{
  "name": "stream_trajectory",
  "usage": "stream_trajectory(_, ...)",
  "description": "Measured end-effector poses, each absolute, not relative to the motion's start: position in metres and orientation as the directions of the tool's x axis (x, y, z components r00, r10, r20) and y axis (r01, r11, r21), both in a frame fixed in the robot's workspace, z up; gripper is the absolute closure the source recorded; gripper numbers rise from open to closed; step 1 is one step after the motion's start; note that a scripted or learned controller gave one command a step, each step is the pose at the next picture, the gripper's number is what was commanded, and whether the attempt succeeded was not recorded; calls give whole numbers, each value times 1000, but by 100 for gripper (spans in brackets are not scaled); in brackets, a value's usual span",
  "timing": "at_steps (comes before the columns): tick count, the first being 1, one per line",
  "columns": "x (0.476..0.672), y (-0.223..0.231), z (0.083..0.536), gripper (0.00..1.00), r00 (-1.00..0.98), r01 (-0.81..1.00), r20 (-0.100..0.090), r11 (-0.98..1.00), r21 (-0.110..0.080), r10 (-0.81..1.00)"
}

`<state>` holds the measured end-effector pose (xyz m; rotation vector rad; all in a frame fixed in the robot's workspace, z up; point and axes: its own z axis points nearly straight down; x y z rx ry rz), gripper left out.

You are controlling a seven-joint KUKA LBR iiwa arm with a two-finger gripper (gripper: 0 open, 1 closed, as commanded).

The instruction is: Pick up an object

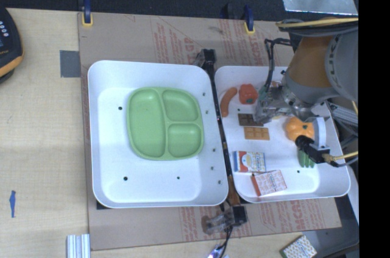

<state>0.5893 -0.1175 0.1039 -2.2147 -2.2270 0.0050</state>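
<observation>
While the gripper (263, 109) hangs low over the right bin (292, 186) near a brown waffle (256, 133), finger state unreadable; green tray (164, 122) in left bin (109, 171).

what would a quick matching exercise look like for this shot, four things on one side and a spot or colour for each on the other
Things:
1. divided plate
2. sausage-shaped piece
3. waffle-like square
4. small carton

Descriptions:
A. orange-brown, near the right bin's left wall
B. pale green, in the middle of the left bin
C. white with blue and red print, in the right bin toward its near side
D. brown with a grid pattern, just below the end effector

Pairs: 1-B, 2-A, 3-D, 4-C
</observation>
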Motion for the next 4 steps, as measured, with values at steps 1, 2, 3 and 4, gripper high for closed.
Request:
stream_trajectory(1,589,-117,103,0,-7,1000,-2,7,-4,1000)
stream_trajectory(2,646,-62,199,0,-11,1000,1,11,11,1000)
stream_trajectory(3,658,-95,91,0,-2,1000,3,2,-1,1000)
stream_trajectory(4,658,-96,107,100,-7,1000,-2,7,0,1000)
